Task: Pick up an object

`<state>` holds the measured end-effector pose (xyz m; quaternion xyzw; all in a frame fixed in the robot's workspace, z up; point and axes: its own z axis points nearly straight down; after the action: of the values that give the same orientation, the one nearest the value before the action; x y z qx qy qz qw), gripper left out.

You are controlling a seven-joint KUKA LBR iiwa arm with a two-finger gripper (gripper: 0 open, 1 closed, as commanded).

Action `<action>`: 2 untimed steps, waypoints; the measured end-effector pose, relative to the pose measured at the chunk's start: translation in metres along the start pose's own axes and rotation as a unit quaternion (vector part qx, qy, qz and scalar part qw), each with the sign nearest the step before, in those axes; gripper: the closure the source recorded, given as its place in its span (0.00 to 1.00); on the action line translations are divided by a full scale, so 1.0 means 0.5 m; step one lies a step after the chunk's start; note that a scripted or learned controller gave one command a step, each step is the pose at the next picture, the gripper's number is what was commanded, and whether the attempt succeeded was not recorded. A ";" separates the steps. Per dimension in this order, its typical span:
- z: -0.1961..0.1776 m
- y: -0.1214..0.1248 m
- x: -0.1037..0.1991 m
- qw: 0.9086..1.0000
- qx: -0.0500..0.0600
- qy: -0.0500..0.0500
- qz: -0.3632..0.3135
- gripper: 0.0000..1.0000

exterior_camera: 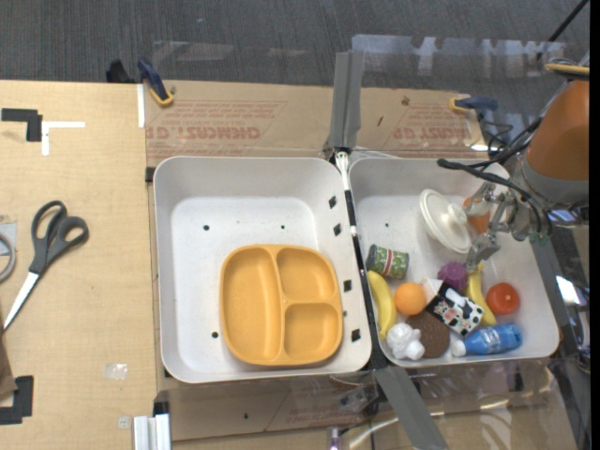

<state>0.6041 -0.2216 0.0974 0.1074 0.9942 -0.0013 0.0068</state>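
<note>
hovering low over the right bin (pixel 548 279), the gripper (pixel 485 244) hangs from the arm that comes in from the right; whether its fingers are spread or pressed together cannot be told, and nothing shows between them. this looks like the reach before a grasp, with no object lifted yet. just left of the fingers a clear lid (pixel 442 219) leans tilted. just below them lie a purple toy (pixel 454 274) and a banana (pixel 476 293); further below sit an orange (pixel 410 298), a red ball (pixel 502 298), a cow-print block (pixel 457 313) and a blue bottle (pixel 491 340). a small can (pixel 388 262) lies to the lower left. the heap is tight, so the next move likely needs a straight drop onto one piece; neighbours may crowd the fingers. far left, the other bin (pixel 178 251) holds a yellow tray (pixel 280 304), and scissors (pixel 45 247) rest on the desk (pixel 75 345).
</note>
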 end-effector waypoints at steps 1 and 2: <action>0.005 0.017 -0.050 0.997 -0.001 0.014 0.077 0.00; -0.014 0.003 -0.043 0.997 0.004 0.023 0.077 1.00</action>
<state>0.6252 -0.2248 0.1047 0.1840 0.9828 -0.0026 -0.0160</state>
